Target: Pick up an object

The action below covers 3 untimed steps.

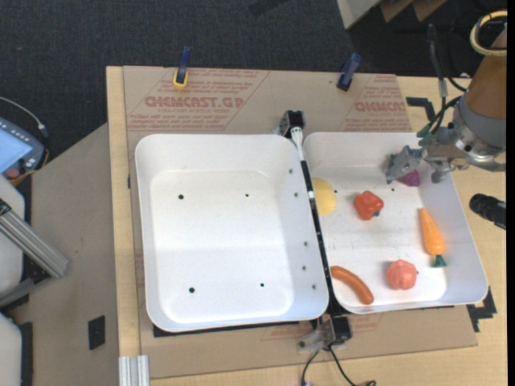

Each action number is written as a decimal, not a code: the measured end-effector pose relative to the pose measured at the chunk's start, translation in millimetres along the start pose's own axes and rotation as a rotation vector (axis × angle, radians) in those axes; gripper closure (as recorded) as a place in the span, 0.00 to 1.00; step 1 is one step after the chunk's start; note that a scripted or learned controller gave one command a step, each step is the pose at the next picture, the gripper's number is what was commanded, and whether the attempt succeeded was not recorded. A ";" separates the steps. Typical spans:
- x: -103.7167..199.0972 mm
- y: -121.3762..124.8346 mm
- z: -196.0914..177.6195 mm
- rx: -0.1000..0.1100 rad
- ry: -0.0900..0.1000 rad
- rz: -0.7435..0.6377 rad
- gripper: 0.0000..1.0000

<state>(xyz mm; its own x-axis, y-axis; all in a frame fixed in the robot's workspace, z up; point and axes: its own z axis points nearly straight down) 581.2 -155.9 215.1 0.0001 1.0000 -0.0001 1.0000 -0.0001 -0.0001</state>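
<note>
Overhead slanted view of a bench bearing two shallow white bins on a sheet of printed cardboard [241, 95]. The left bin [161, 296] occupies the centre of the frame; the right bin [463, 292] sits just beside it, the two rims meeting along a dark seam that runs from upper centre to lower centre.

The arm [487, 95] enters at the upper right of the frame. Its gripper [420, 166] hangs over the upper right part of the right bin, the grey fingers [398, 166] spread apart. A small purple object [411, 178] lies just below the fingers; whether it is touched cannot be told, and it is not seen clamped between them.

Contents of the right bin:
- a yellow rounded object [324, 195] at the bin's left wall, against the seam;
- a red pepper-like object [368, 205] near the bin's centre, compact, with no clear long axis;
- a carrot [431, 233] at the right side, long axis running nearly top to bottom of the frame, slightly tilted, green stub at the lower end and tapered end pointing up;
- a pinkish-red round fruit [401, 274] at the lower right;
- an orange sausage-shaped object [352, 284] at the lower left, long axis running from upper left to lower right.

A blue clamp [348, 72] and a yellow-and-blue clamp [182, 69] grip the cardboard's upper edge.
</note>
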 end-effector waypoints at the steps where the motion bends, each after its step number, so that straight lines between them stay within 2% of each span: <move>1: 55.0 -32.1 16.2 0.006 0.004 -0.004 0.00; 2: 56.6 -1.0 118.8 0.007 0.002 -0.002 0.00; 3: 55.7 -0.4 102.6 -0.001 0.000 0.000 1.00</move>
<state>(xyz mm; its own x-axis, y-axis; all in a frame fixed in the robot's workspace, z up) 580.8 -100.3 112.5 0.0003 1.0000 -0.0002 1.0000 -0.0003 0.0008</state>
